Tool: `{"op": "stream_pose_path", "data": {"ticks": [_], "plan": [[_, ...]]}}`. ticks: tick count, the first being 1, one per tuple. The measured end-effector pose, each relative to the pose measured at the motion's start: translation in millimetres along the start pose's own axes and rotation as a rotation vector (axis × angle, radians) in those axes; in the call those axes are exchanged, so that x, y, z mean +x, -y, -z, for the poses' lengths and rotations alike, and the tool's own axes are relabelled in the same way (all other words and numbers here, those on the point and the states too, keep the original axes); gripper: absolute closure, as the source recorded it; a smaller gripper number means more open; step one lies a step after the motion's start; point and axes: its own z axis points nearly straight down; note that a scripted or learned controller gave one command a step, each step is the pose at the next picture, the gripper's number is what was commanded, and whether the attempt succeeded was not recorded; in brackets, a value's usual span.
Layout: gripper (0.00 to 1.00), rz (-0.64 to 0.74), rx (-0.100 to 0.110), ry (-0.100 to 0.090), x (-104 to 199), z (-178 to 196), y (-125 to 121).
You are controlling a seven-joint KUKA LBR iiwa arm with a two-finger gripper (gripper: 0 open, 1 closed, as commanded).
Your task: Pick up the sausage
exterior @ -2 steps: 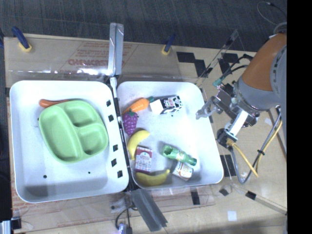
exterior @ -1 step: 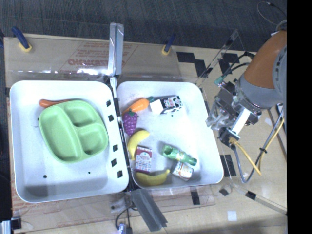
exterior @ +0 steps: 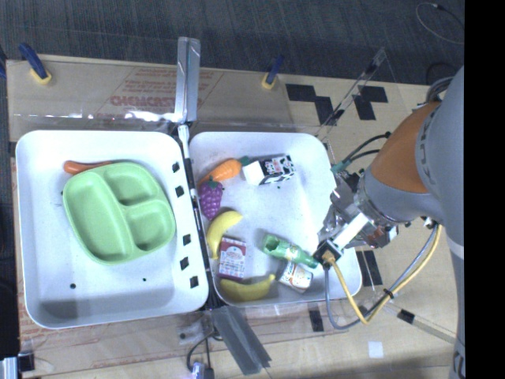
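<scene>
Bench: brown board carrying two white bins side by side, with dark floor beyond.

Left bin: one green plate with three compartments lies flat in the upper half. The sausage, orange-brown, lies in this bin along the plate's upper left edge, partly hidden by the rim.

Right bin: a carrot lies near the upper left. Grapes sit just below it by the dividing wall, and a cow-patterned carton is to the carrot's right. Lower down, one banana lies above a red packet, and a second banana rests against the near wall. A green bottle lies on its side, with a small can just under it.

My tool stands at this bin's right wall, well apart from the sausage. I cannot tell how far it is open, or whether it has hold of anything.
</scene>
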Motion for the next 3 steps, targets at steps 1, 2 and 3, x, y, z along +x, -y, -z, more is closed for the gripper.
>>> {"op": "stream_pose_path", "data": {"ticks": [1,2,3], "plan": [[0.0,0.0,0.0,0.0,0,0,0],[0.0,-0.025,-0.002,-0.002,71,-109,-25],[0.0,0.006,0.001,0.001,98,-110,24]]}}
